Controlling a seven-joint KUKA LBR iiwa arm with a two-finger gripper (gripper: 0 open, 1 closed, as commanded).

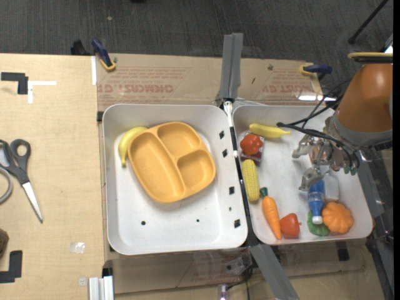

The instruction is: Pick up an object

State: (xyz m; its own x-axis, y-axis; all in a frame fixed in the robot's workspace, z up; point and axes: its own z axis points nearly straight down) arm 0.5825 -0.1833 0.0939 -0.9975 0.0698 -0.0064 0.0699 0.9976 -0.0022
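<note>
1. The arm reached in from the right, and its gripper point(312, 167) hung over the right bin point(284, 119), above the near right part of it.
2. Whether the gripper was released or clenched could not be told; the metal parts at the wrist blurred together, and nothing showed plainly in its grasp.
3. Just under and in front of the gripper lay a small blue-and-white bottle point(317, 200), with a little pumpkin point(338, 218) touching its right side and something green point(318, 229) at its near end.
4. The bottle looked the likeliest thing to pick. It seemed a light, stiff plastic toy, smooth and probably slippery, so a hold across its narrow body near the middle should serve best.
5. The pumpkin crowded it on one side, so one finger would have little room there.
6. Further left in that bin lay a carrot point(270, 214), a red pepper point(290, 225), a corn cob point(250, 179), a tomato point(250, 144) and a yellow banana point(268, 130).
7. The left bin point(165, 233) held an orange divided plate point(170, 161) with a second banana point(130, 141) along its far left rim.
</note>
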